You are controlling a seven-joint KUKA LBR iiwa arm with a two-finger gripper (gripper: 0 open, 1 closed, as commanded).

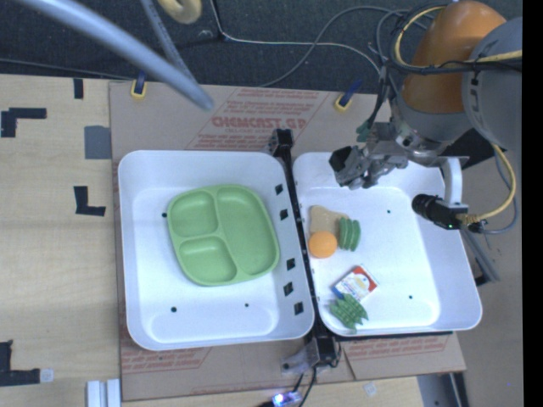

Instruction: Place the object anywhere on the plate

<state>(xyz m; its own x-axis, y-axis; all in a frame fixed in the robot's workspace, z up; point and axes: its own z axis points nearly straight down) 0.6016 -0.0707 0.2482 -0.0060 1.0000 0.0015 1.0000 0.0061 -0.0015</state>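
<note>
The green plate [223, 234], divided into three compartments, lay in the left bin [136, 253] on the table [51, 253], while the arm's claw [356, 170] hung over the far left corner of the right bin [441, 287]; from where I stood I could not tell whether it was open or closed, and nothing showed in its grip. The things to move sat in that right bin near the divider: a tan slice [321, 219] touching an orange ball [322, 244] and a green pickle-like piece [349, 233], with a small packet [355, 284] and a leafy green piece [349, 311] nearer the front.
</note>
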